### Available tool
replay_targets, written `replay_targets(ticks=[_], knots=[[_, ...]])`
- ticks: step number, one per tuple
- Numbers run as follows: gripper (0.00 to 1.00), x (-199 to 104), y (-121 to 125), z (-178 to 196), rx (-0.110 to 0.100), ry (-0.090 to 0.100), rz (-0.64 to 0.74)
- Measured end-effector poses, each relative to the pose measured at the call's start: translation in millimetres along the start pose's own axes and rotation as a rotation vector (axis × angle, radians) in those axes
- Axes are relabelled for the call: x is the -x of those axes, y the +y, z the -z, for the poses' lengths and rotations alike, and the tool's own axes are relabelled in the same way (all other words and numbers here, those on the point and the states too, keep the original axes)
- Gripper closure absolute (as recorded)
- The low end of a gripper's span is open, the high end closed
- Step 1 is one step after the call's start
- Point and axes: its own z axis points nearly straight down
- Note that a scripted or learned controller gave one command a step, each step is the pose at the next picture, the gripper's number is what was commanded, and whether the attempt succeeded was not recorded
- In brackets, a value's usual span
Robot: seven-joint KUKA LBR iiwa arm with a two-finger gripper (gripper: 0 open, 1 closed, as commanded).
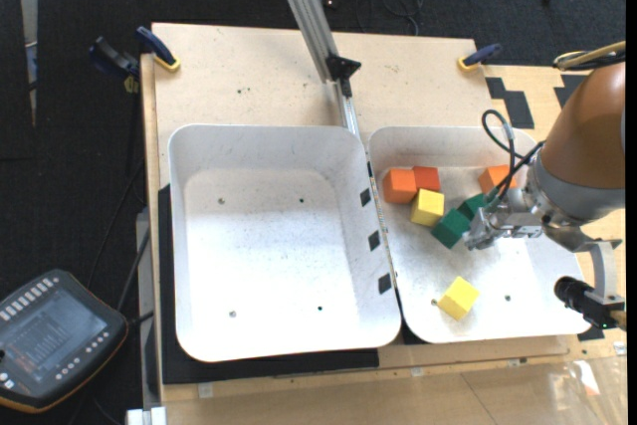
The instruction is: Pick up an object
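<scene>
Hovering hand (481, 236) touches green block (455, 226) mid-bin (518, 318).

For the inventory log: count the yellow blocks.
2, both in the right bin: one yellow block beside the orange ones, another alone near the front. The arm may hide more.

Two white bins (269, 234) sit on a speckled beige surface (259, 75). The right bin holds orange blocks (400, 184), yellow blocks (458, 298) and a green block (453, 228).
</scene>
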Motion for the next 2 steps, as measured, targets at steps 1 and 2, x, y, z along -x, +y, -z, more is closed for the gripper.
replay_targets(ticks=[1,2], knots=[[1.00,0,2,53,0.001,0.000,0.001],[1.00,-46,35,38,-0.004,0.002,0.005]])
